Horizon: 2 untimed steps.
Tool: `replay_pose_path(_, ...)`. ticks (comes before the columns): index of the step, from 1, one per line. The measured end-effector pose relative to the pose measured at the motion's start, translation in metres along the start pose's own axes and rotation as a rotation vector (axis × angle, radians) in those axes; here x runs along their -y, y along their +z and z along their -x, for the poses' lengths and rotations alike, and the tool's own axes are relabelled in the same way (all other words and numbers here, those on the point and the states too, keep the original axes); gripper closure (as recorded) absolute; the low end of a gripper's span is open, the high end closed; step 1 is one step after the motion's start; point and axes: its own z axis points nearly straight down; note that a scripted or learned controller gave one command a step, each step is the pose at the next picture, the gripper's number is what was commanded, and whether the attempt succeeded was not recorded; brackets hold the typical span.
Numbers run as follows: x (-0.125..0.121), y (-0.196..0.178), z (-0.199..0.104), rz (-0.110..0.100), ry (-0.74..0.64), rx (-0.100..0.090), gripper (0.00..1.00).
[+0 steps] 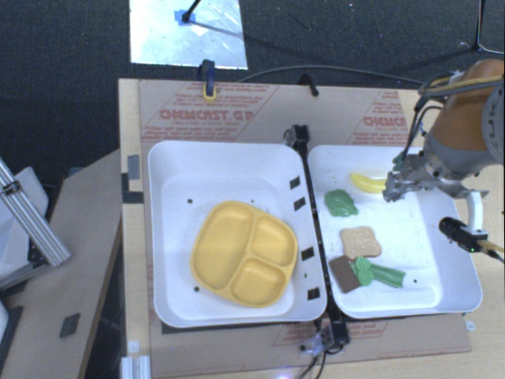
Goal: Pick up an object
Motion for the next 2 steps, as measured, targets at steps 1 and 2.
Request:
replay_pose_path(1, 0.002, -0.050, -0.009, -0.001, -0.001, 0.000, 1.00)
replay_pose_path(2, -0.007, -0.098, -0.004, 0.000, -0.001, 0.000, 1.00)
